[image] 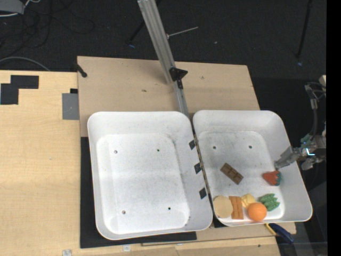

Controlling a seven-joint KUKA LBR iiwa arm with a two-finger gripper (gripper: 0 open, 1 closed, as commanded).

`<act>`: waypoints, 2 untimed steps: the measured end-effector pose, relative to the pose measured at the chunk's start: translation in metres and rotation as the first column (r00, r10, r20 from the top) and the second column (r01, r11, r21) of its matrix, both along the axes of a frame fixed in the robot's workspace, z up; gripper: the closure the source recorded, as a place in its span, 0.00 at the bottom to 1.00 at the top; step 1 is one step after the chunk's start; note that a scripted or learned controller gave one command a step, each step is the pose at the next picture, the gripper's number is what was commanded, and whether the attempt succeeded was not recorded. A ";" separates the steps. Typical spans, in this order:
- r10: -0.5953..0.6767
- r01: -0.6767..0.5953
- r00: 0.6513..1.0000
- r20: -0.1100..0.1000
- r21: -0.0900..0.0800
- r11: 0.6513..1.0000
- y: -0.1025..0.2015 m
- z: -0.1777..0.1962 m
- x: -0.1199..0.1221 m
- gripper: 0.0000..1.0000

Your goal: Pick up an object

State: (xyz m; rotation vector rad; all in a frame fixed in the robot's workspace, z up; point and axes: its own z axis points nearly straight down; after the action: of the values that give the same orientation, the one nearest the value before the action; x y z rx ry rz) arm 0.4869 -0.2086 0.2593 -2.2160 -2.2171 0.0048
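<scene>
While my gripper [285, 159] sits at the right rim of the right bin [240, 122], the thing nearest it is the small red object [272, 178], which lies on the bin floor just below and slightly left of the tool tip in the camera view, close to that same right wall. I cannot tell whether the gripper is open or closed: its tip is a small grey shape at the rim, too small and too blurred to read. Nothing appears between it and the red object, so I judge that nothing is held.

The red object has no clear long axis that I can make out; it looks like a short lump, perhaps a little wider than tall. The brown block [232, 173] lies further toward the bin's middle, its long axis slanting from upper left to lower right. Along the bin's near edge sit a tan piece [224, 206], an orange ball [257, 212], a green piece [270, 201] and a yellow piece [248, 199], bunched together toward the near right corner.

In my judgement the coming move turns on a short shift toward the near edge and inward from the right wall to come over the red object. The wall's closeness is the risk.
</scene>
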 end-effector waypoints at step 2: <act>-0.001 0.001 1.000 0.000 0.000 1.000 -0.006 -0.044 0.002 0.00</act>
State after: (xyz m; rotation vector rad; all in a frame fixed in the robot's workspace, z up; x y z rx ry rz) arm 0.4889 -0.2145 0.2154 -2.2174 -2.2157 0.0046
